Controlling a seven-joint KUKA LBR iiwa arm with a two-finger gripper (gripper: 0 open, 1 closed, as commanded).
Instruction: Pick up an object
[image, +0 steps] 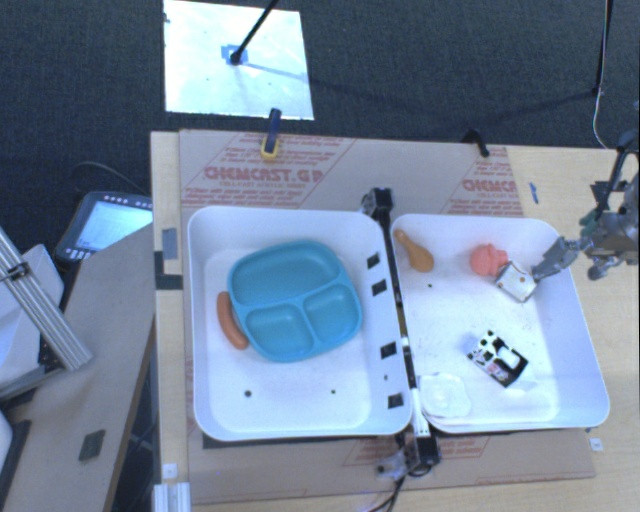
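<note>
Two white bins: the gripper hangs over the right one near a pink object; jaw state unclear

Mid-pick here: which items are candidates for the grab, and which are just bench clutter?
Candidates for the pick:
pink lumpy toy
orange drumstick-shaped toy
black-and-white patterned block
clear round plastic lid
orange sausage-shaped toy
blue three-compartment plastic plate

Just lying about:
yellow clamp
grey tablet
</note>
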